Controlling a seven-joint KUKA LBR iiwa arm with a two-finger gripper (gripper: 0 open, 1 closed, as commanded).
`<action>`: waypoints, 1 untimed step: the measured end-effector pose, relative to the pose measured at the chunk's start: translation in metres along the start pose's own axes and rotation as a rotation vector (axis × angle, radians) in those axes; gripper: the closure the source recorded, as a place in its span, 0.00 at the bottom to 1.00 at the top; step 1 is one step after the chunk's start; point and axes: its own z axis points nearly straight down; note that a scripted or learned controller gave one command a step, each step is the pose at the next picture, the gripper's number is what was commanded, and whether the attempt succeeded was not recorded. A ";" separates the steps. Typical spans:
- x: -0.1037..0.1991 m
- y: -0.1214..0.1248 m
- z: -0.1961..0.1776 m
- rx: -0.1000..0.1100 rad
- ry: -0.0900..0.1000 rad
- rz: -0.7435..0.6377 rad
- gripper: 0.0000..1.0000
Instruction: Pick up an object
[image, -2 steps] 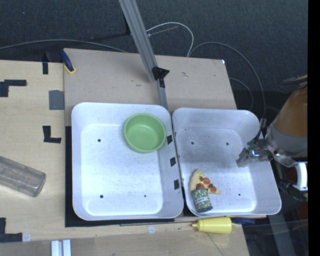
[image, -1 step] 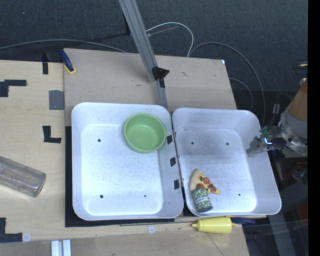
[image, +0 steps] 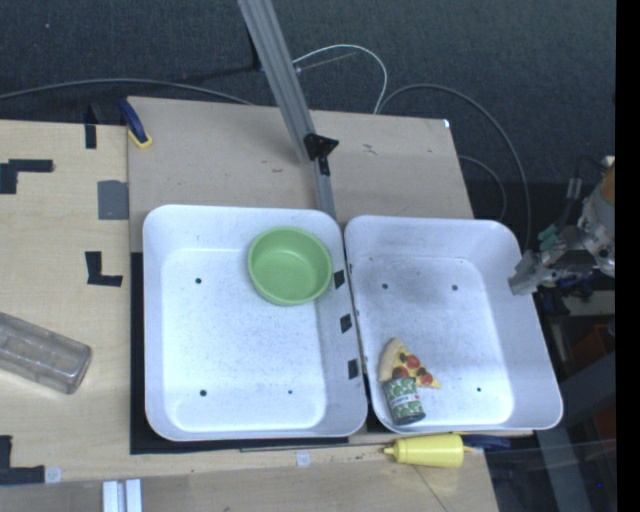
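The camera looks down at a slant on two shallow white plastic bins side by side: the left bin (image: 170, 330) and the right bin (image: 470, 300).

In the right bin, near its front left corner, lie two small things touching each other. One is a wedge-shaped toy pizza slice (image: 405, 360), yellow with red spots; its long axis slants, with the narrow crust end toward the upper left and the wider part toward the lower right. Just below it is a small green can with a printed label (image: 405, 403), lying on its side, its long axis running roughly from the back toward the front rim of the bin.

In the left bin, against the back right area, a round light-green plastic bowl (image: 289, 265) sits upright, opening upward.

The two-finger gripper (image: 528, 275) is at the right rim of the right bin, apart from all the objects; nothing shows between its fingers, and whether they are spread or closed cannot be told.

A yellow squeeze bottle (image: 432, 450) lies on its side on the bench just in front of the right bin. A clear plastic container (image: 40, 352) lies on the light wooden bench (image: 60, 230) to the left. A grey metal pole (image: 285, 85) slants in from the top, over dark carpet with thin cables.
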 end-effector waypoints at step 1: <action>0.000 0.001 -0.015 0.006 0.002 0.001 1.00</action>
